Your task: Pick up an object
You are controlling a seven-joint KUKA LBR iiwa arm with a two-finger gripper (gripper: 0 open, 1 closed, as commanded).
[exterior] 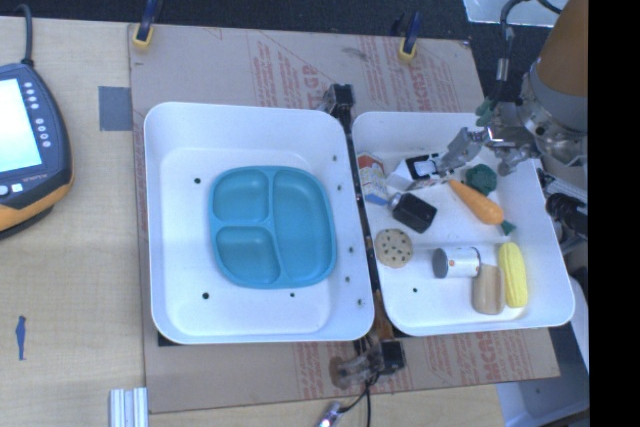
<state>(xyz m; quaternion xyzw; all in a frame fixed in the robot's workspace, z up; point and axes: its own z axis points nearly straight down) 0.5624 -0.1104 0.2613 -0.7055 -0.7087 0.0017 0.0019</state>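
My gripper (pixel 490 143) hangs over the far right part of the right bin (pixel 545 315), below the arm's grey wrist. Just beneath and beside it lie a dark green round piece (pixel 483 178) and an orange carrot (pixel 478 202). A black-and-white item (pixel 422 167) lies just left of the gripper; whether they touch is unclear. Further objects in this bin are a black block (pixel 413 212), a speckled cookie (pixel 392 247), a grey and white cylinder (pixel 455 263), a yellow corn cob (pixel 514 275) and a tan wooden piece (pixel 488 290).
The left bin (pixel 170 145) holds a blue divided plate (pixel 272 225). Small red and white scraps (pixel 372 173) lie by the right bin's left wall. A handheld pendant (pixel 25 140) rests on the bench at far left. Clamps (pixel 146 23) hold the cardboard's far edge.
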